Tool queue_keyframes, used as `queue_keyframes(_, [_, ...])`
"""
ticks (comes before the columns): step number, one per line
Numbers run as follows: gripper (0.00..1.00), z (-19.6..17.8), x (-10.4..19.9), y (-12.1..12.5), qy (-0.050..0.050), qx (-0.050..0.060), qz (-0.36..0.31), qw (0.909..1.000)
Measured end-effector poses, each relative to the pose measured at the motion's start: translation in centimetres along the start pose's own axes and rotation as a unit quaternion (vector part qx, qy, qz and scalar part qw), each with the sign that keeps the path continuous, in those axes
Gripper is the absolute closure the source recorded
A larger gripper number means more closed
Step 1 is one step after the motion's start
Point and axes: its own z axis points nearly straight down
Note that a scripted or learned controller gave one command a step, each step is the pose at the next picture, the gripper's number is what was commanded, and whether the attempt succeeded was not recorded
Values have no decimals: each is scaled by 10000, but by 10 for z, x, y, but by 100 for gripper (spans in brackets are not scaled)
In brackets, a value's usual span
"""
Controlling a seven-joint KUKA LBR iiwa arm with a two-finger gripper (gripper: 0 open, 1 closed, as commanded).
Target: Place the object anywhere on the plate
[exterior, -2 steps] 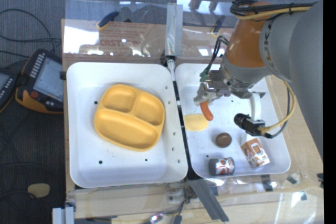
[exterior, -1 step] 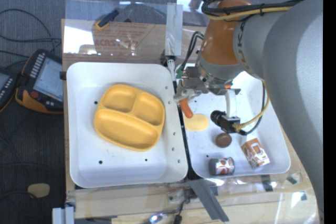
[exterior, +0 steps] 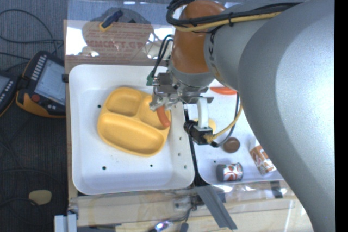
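**Orange piece over the plate's right rim**

Orange and small, the object (exterior: 162, 117) sits pinched at the tip of my tool (exterior: 162, 111), which has closed narrow on it; it hangs over the right edge of the yellow plate (exterior: 130, 127) in the left bin (exterior: 87, 171) — I judge a release here lands it on the plate, though close to the rim; a nudge leftward looks safer. The right bin (exterior: 217, 179) keeps a can (exterior: 230, 172) and a brown lump (exterior: 231, 144) — well apart from the drop.

Single fixed camera above the bench, angled down on both bins (exterior: 125, 182) (right bin seemingly largely arm-covered (exterior: 283, 62))
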Motion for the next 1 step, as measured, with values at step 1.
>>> queue_keyframes(1, [0,0,0,0,-1,-1,0,10000])
